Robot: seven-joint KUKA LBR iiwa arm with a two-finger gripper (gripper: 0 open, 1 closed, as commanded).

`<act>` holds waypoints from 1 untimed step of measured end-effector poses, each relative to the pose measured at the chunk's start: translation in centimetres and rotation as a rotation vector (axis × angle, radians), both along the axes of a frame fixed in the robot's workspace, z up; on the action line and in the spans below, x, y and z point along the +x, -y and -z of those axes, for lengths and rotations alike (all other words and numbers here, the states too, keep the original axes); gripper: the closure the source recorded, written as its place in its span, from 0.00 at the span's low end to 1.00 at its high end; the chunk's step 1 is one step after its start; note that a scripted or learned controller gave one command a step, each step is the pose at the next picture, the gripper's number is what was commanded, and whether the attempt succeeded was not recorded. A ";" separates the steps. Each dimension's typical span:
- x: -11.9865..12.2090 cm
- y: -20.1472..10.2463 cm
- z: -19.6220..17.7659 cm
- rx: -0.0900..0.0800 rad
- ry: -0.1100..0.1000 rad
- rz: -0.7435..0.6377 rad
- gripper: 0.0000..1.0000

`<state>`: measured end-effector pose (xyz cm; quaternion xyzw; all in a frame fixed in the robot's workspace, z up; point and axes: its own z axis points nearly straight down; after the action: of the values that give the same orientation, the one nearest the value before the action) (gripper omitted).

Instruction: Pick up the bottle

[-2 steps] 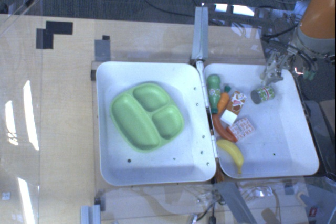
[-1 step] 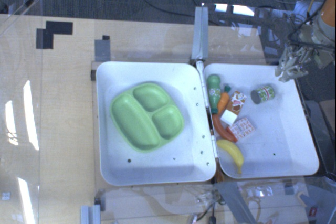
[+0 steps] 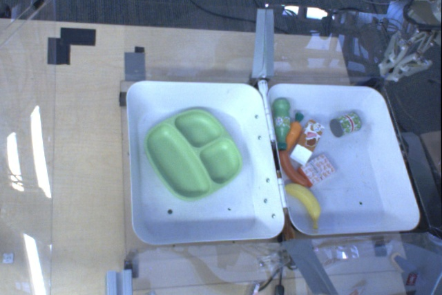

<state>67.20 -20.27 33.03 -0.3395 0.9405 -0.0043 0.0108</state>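
White, shallow bins sit side by side: the left bin (image 3: 138, 148) holds a green divided plate (image 3: 193, 153). The right bin (image 3: 376, 183) holds the green bottle (image 3: 281, 119) at its upper left wall, beside a carrot (image 3: 293, 134), small packets (image 3: 317, 168), a banana (image 3: 305, 202) and a can (image 3: 346, 124). At the frame's upper right, the gripper (image 3: 404, 55) is blurred; whether it is open, I cannot tell.

Left bin (image 3: 138, 217) holding a green divided plate (image 3: 193, 153); right bin (image 3: 373, 211) with green bottle (image 3: 281, 119) upright-lying against its left wall, beside carrot (image 3: 295, 134), can (image 3: 346, 124) and banana (image 3: 304, 202).
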 end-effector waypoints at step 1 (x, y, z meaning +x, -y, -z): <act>-0.1 -8.7 9.5 0.002 -0.014 -0.100 1.00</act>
<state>67.10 -11.53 23.51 -0.3860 0.9225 -0.0003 0.0047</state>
